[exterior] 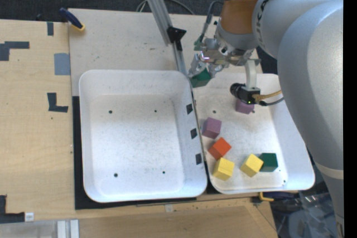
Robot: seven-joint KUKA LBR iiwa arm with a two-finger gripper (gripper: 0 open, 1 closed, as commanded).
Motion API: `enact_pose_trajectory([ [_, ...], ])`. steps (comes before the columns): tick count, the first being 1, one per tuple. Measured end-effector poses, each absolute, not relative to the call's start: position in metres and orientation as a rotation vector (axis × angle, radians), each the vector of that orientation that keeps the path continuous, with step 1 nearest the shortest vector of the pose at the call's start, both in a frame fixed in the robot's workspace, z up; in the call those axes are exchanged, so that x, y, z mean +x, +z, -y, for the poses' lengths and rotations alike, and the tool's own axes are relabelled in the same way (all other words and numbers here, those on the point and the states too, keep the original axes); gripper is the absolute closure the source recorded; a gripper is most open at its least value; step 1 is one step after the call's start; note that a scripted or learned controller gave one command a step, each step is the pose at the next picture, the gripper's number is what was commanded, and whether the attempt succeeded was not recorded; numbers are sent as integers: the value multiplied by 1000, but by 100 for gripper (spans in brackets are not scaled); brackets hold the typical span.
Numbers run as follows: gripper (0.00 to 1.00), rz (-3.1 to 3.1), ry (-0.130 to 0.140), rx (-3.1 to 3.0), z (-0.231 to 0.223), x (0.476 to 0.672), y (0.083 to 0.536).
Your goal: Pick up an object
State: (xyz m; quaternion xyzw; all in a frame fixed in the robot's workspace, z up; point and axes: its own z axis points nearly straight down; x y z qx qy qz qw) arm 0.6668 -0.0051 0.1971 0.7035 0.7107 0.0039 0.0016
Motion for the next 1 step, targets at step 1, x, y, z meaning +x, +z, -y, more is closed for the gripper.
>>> enact_pose_trajectory([
  [1, 100, -2235, -3, 2215, -70, 627, 191],
])
